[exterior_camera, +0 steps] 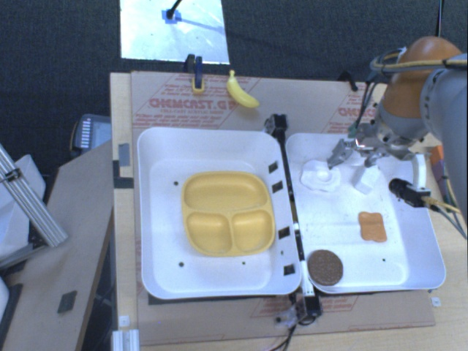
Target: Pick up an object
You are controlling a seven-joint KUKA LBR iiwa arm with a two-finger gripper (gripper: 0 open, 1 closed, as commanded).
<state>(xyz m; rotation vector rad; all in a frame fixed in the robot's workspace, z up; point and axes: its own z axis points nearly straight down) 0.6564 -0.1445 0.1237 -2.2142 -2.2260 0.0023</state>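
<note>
Two-finger metal gripper (pixel 353 154) poised low over the far part of the right-hand shallow white bin (pixel 417 258), fingers spread apart, nothing between them. Grey arm with orange band (pixel 418 86) reaching in above and to the right of it. Just under and left of the left fingertip, a small white rounded object (pixel 317 175) resting on the bin floor, near but not gripped. Just below the right finger, a small white block (pixel 367 180), also lying free. Farther toward the near edge, a flat orange-tan piece shaped like a slice of toast (pixel 373 226), well apart from the fingers. Nearer still, at the bin's front left corner, a dark brown round disc like a biscuit (pixel 325 267). Across the central divider to the gripper's left, the second shallow white bin (pixel 157 196), holding a yellow plastic plate with three compartments (pixel 227 213). Beyond the bins, up and left of the gripper, a yellow toy banana (pixel 242 93) lying on the brown cardboard sheet (pixel 307 101), beside a yellow-and-black clamp (pixel 197 74).
</note>
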